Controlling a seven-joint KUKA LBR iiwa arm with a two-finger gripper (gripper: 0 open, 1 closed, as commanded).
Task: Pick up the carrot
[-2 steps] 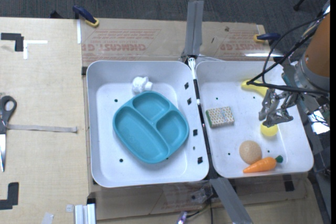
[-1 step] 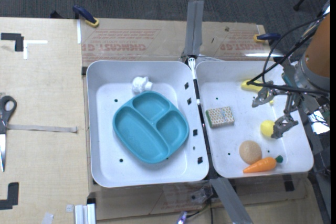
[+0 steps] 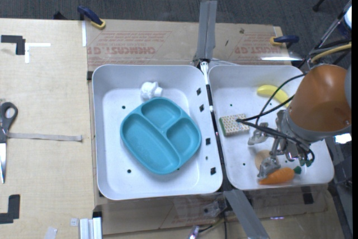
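Observation:
The orange carrot [image 3: 278,176] lies at the front edge of the right bin [image 3: 235,176]. My gripper [image 3: 272,163] hangs just above its left end, reaching down from the orange-banded wrist [image 3: 319,101] on the right. The metal fingers [image 3: 267,165] are close to the carrot, and whether they touch or enclose it is not clear at this angle.
A yellow banana-like piece [image 3: 272,92] and a small checked block [image 3: 234,124] lie in the right bin, with a pale round item [image 3: 260,160] beside the gripper. The left bin [image 3: 106,137] holds a blue divided plate [image 3: 161,135] and a small white object [image 3: 150,88]. Scissors [image 3: 5,131] lie far left.

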